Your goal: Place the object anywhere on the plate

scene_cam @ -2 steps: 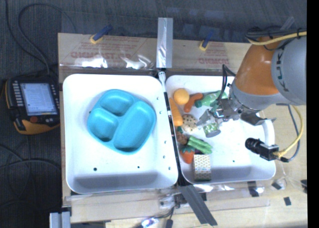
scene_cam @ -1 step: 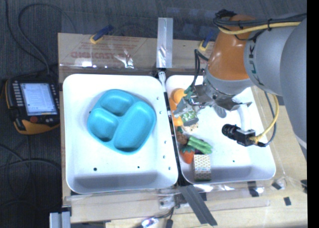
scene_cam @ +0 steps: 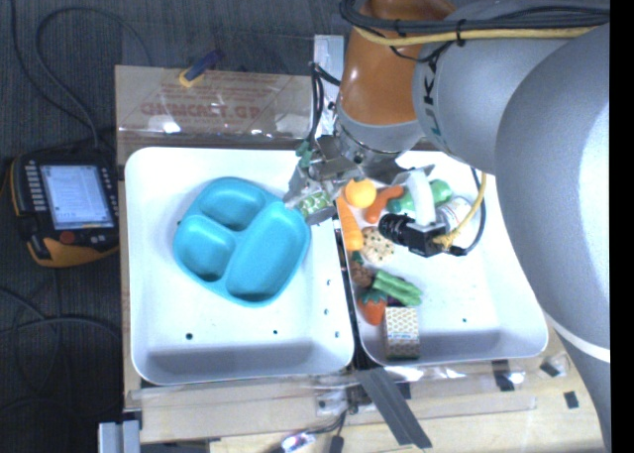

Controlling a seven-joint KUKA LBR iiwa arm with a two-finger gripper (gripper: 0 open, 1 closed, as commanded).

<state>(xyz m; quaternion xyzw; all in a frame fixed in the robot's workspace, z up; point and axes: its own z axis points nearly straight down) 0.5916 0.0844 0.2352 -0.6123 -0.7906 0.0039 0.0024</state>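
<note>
Gripper (scene_cam: 315, 183), fingers blurred: their spread cannot be told, nor whether the small green-and-white object (scene_cam: 316, 205) at their tips is held. Left of the tips, the blue plate (scene_cam: 241, 239); right, a heap of toy food (scene_cam: 381, 248), partly covered by the wrist.

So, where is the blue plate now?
The blue plate lies in the left white bin, toward its right side, close to the wall shared with the right bin.
</note>
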